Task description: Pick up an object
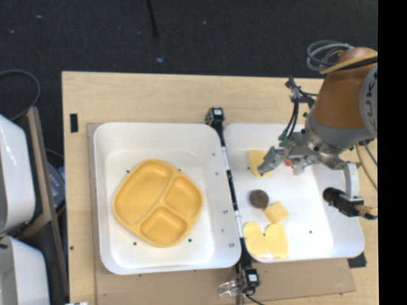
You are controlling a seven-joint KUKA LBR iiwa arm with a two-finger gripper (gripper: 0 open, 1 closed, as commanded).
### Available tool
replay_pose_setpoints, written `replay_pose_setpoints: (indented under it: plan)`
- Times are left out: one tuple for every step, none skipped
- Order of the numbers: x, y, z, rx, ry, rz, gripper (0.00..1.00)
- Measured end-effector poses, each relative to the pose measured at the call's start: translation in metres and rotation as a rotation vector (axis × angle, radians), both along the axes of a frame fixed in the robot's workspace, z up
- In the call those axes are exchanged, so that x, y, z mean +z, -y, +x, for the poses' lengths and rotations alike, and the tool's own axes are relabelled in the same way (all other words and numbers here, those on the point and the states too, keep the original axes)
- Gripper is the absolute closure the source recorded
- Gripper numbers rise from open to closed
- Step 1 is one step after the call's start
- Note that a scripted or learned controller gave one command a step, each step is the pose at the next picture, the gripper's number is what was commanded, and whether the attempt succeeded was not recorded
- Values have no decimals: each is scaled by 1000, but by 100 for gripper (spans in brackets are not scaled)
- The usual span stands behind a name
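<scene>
Dark floor surrounds my pale wooden table (76, 100), which carries two shallow white bins side by side. On the left bin (102, 170) lies a yellow divided tray (158, 202) with three compartments, sitting flat near the middle. My arm (343, 94) reaches in from the right over the right bin (331, 234), orange band above the wrist. My pincer (270, 162) hangs low over the upper left part of that bin, just at a pale yellow piece (255, 162) lying there; I cannot tell whether it touches that piece, and I cannot tell whether my pincer is released or clenched, since the view from above blurs it. Lower in the same bin sit a small dark brown round object (258, 199), a small yellow block (276, 213) just beside it, and two flat pale yellow pieces (266, 240) touching each other near the bin's lower left corner. All of these lie apart from my pincer.
</scene>
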State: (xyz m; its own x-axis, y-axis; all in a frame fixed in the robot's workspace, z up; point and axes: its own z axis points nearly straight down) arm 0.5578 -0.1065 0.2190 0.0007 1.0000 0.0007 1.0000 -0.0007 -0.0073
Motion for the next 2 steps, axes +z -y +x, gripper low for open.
replay_pose_setpoints:
  plan:
    - [3,0,1,0,5,0,0]
    - [-61,-1,-1,1,0,0,0]
